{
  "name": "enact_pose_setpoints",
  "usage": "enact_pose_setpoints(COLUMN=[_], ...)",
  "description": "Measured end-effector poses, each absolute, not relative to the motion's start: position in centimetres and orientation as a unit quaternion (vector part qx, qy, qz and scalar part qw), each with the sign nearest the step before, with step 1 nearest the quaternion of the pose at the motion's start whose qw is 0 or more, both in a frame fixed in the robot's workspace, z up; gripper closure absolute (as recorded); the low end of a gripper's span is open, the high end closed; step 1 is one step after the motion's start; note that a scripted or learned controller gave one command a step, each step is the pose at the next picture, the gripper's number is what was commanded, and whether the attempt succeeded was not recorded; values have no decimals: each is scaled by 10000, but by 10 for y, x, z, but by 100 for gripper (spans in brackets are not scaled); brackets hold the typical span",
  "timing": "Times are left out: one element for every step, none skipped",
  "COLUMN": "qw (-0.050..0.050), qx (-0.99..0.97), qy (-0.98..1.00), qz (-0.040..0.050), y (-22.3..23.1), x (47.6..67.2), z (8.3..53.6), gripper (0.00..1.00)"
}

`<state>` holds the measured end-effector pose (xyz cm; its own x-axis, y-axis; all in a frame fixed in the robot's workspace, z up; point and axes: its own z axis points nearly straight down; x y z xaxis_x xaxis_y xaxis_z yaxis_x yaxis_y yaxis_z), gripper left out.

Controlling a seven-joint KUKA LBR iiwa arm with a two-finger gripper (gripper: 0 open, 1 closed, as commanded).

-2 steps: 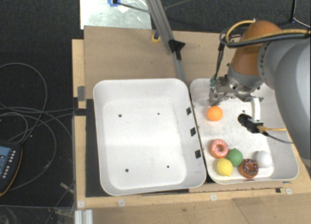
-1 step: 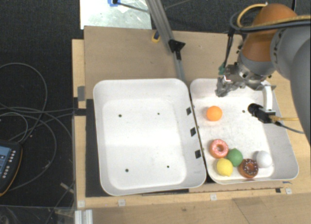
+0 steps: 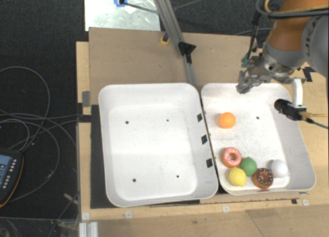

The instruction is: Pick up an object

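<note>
Tool [image 3: 247,85], grip state unclear, hangs over right bin [image 3: 300,153] holding six items.

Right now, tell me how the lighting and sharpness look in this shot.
Camera view: even, soft light; both bins read bright white without harsh glare; a glaring bright patch sits on the floor at top; the fruit is fairly sharp; the gripper looks slightly soft and dark.
</note>
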<state>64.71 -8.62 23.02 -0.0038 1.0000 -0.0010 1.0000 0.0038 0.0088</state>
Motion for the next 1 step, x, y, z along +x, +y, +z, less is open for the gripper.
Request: enact_pose_setpoints(qw=[23], qx=[7051], qy=[7091], qz=[19], y=[-87], x=[648], z=[264], gripper=[100])
